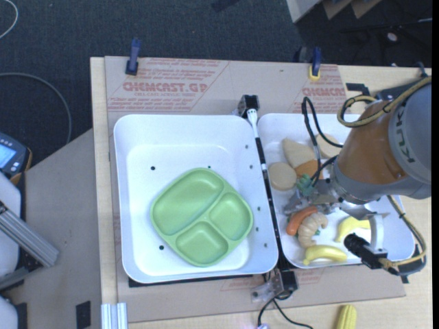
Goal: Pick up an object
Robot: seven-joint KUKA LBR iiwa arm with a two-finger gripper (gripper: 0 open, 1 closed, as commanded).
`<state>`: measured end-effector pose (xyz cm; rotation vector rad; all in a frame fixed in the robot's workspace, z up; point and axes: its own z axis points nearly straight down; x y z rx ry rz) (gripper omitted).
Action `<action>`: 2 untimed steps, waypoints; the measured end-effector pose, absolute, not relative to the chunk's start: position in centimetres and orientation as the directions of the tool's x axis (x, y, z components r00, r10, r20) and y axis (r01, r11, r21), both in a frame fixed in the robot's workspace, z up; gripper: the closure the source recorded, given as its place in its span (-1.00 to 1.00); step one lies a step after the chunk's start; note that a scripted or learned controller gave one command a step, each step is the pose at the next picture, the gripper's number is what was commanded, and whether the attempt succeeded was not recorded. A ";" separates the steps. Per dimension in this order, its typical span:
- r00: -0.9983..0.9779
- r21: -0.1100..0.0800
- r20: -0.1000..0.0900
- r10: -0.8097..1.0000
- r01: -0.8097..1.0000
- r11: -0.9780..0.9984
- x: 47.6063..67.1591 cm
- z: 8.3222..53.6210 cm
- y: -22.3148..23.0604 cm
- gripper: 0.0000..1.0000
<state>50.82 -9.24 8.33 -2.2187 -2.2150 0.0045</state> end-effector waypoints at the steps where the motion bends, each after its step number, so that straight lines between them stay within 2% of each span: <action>1: 0.002 0.001 0.000 1.000 1.000 -0.002 51.1 9.5 -9.3 1.00; 2: -0.010 0.014 0.001 1.000 1.000 0.010 56.1 19.1 -2.7 1.00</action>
